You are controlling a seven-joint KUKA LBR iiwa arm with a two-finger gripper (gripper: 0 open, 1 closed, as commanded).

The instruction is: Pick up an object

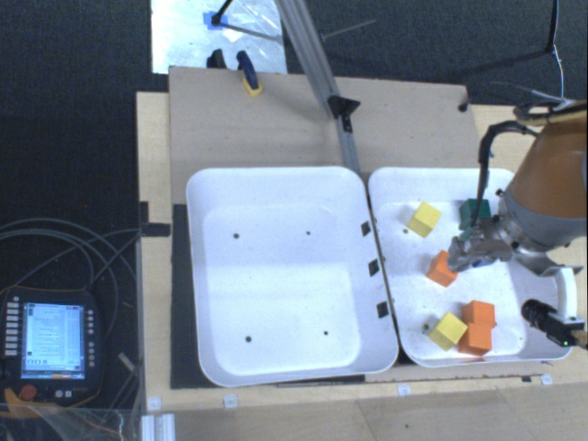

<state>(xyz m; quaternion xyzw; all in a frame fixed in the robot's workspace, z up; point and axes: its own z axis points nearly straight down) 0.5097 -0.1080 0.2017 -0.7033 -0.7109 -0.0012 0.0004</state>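
Note:
In the right bin (395, 184) lie several small blocks. A yellow block (424, 219) sits near the bin's back left. An orange block (441, 270) lies in the middle. Toward the front, another yellow block (448, 331) rests beside an orange block (477, 327). A green piece (475, 211) shows by the arm. My gripper (464, 251) is low over the bin, its tip just right of and touching or nearly touching the middle orange block. The arm's grey and orange body covers the bin's right side.
The left bin (285, 274) stands against the right one, with black clips (374, 266) along the shared rim. A slanted metal pole (312, 53) crosses the back of the bench. A handheld control screen (50, 343) and cables lie off to the left.

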